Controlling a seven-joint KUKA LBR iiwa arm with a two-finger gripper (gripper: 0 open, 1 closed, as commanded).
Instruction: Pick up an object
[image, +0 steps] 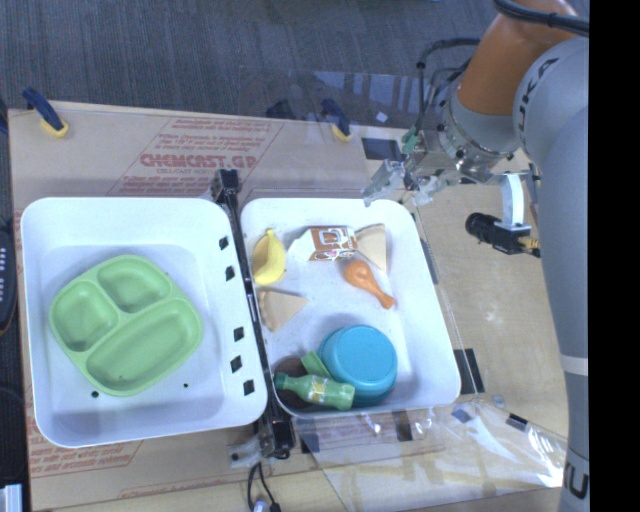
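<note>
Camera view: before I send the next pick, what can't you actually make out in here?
- Gripper: small and cluttered at the right bin's back rim; finger state unreadable.
- Dark object at the bin's front: mostly covered by the green bottle and blue bowl; can't identify.
- Printed packet: label too small to read.
- Arm: cut off by the top edge.

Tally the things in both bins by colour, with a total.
Green: 2, divided plate, bottle
Blue: 1, bowl
Yellow: 1, banana
Orange: 1, drumstick
Tan: 2, wedges
Brown and white: 1, packet
Total: 8
</note>
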